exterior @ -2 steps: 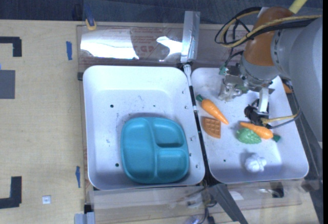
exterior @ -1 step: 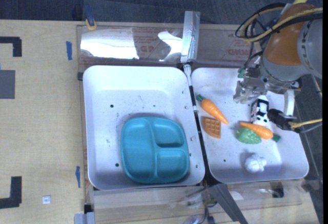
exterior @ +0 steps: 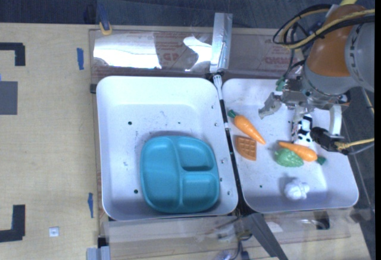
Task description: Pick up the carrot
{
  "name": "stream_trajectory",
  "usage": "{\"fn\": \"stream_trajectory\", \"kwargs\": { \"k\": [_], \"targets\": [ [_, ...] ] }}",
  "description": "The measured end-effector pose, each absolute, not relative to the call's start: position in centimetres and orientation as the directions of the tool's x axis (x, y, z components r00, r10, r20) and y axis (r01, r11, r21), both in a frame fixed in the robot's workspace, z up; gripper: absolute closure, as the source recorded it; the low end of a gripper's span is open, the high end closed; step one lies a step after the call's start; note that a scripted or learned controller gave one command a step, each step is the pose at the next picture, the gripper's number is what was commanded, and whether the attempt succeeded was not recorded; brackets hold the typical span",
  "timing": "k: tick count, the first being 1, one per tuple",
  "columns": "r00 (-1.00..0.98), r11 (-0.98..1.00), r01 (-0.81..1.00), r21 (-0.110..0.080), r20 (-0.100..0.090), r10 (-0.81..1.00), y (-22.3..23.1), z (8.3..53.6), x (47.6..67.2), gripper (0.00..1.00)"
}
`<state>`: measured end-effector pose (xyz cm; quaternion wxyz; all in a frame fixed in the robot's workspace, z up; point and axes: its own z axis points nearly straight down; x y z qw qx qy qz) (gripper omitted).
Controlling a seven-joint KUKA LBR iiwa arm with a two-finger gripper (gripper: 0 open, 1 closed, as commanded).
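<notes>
Two toy carrots lie in the right bin [exterior: 333, 193]. One carrot [exterior: 247, 127] lies slantwise near the bin's left wall, its green top pointing up-left. The other carrot [exterior: 299, 151] rests to the right of the middle, against a green leafy toy [exterior: 289, 159]. My gripper [exterior: 281, 116] hangs over the bin's upper middle, between the two carrots and slightly above them in the view. It is open, its fingers spread with nothing between them. The arm's wrist with the orange band [exterior: 326, 53] hides the bin's upper right corner.
A brown waffle toy [exterior: 245, 147] lies just below the left carrot. A black-and-white toy [exterior: 305, 128] sits by the right finger. A white toy [exterior: 296, 190] lies near the front wall. The left bin [exterior: 119, 104] holds a blue divided plate [exterior: 178, 174].
</notes>
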<state>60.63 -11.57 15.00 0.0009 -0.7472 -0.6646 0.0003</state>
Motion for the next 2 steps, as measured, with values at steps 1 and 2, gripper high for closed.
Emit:
{"fn": "stream_trajectory", "kwargs": {
  "k": [1, 2],
  "targets": [
    [-0.043, 0.043, 0.999, 0.0, 0.0, 0.999, -14.5, 19.5, 55.6, 0.0],
    [-0.095, 0.095, 0.995, 0.004, -0.001, 0.995, -20.0, 9.5, 56.3, 0.0]
  ]
}}
